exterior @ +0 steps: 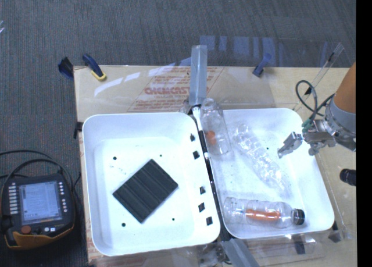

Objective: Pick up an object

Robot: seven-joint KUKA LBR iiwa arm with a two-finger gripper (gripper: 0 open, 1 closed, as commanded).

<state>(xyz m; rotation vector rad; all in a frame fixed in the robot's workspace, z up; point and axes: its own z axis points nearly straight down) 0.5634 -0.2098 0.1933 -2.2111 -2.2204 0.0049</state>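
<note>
Right now I see my gripper [289, 145] hanging over the right bin [318, 170], fingers slightly parted, pinching nothing. Clear bottles lie below: one crumpled [260, 161] nearby, another [264, 212] by the near wall

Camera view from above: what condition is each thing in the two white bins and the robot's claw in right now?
Flat black ribbed pad: lying flat, left bin.
Clear bottle with black cap: on its side, capped, right bin.
Crumpled clear bottle: lying slantwise.
Clear bottle by the divider: lying down.
Gripper: above the right bin, holding nothing.
</note>
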